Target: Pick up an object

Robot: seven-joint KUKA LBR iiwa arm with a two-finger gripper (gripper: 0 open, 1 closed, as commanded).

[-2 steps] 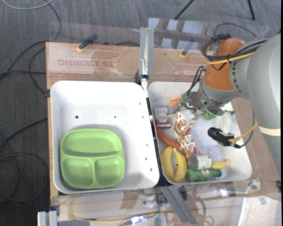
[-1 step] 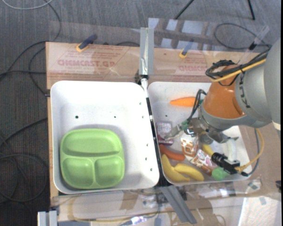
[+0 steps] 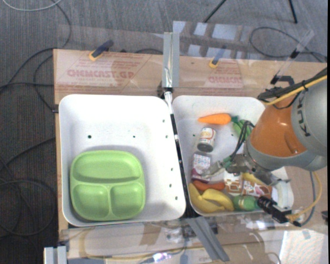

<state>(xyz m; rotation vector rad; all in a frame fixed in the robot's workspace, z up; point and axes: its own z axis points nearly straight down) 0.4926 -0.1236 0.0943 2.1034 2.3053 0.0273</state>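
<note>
Reaching into the right bin (image 3: 181, 147) well means choosing one thing that stands apart, and the clutter makes that hard. A carrot (image 3: 215, 119) lies alone toward twelve o'clock in that bin, with a small can (image 3: 206, 139) just below it; both look easier to take than the heap at six o'clock, where a banana (image 3: 209, 198), a green piece (image 3: 245, 204) and a printed packet (image 3: 247, 188) crowd together and touch. A clean try, I judge, would come straight down over a single item, with its neighbours left outside the closing path (a slanted approach risks only shoving things about).

The arm (image 3: 286, 133) comes in from three o'clock, its orange band bulking over the bin's right half and the wrist bent downward toward the pile. The gripper (image 3: 239, 166) sits low, just above the packet and beside the can's lower neighbour, a small labelled container (image 3: 201, 162). How the jaws stand I cannot tell, since the wrist and cables hide them. The left bin (image 3: 99, 109) holds a green divided tray (image 3: 107, 185) at seven o'clock, well apart from the arm.
</note>
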